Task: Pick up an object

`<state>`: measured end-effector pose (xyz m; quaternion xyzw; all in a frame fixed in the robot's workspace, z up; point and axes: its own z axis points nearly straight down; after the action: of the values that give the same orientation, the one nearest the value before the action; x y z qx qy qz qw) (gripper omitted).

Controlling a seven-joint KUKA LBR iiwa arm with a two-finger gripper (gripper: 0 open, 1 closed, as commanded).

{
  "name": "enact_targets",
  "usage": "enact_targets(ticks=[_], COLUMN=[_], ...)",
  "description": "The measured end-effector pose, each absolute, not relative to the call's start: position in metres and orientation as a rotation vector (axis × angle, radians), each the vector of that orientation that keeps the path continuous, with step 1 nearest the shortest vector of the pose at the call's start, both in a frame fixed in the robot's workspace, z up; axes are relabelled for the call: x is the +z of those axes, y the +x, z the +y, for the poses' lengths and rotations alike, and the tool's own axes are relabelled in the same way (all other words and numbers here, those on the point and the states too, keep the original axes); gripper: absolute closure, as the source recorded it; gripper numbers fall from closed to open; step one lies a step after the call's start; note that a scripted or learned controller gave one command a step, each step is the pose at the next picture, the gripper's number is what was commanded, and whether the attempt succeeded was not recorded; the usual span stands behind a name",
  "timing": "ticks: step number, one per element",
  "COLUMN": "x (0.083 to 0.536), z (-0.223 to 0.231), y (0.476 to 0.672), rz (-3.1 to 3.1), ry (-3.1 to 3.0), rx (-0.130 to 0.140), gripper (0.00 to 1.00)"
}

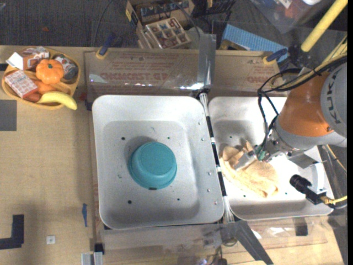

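Observation:
A teal bowl (pixel 153 165) lies upside down in the middle of the left bin (pixel 110 120). In the right bin (pixel 234 112) a flat pale-yellow piece (pixel 255 178) rests on the floor near the front. A smaller tan lump (pixel 234 154) sits at that piece's left end. My gripper (pixel 252 153) reaches down from the right and is low in the right bin, right at the tan lump and above the flat piece's upper edge. Whether anything is between its tips is hidden.
A cardboard wall (pixel 149 70) runs behind both bins. A yellow dish (pixel 11 87) with toy fruit and small boxes stands at the far left of the bench. Cables hang over the right bin's back corner.

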<state>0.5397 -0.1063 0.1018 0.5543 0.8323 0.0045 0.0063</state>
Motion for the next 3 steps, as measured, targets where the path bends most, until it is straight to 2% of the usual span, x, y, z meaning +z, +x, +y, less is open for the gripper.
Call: enact_targets(ticks=[1, 2, 3], x=[0.091, 0.136, 0.091], z=[-0.101, -0.107, -0.109], y=[0.566, 0.583, 0.542], rz=[2.456, 2.498, 2.459], ry=[1.941, 1.9, 1.939], rx=[0.011, 0.002, 0.012], gripper=[0.0, 0.0, 0.0])
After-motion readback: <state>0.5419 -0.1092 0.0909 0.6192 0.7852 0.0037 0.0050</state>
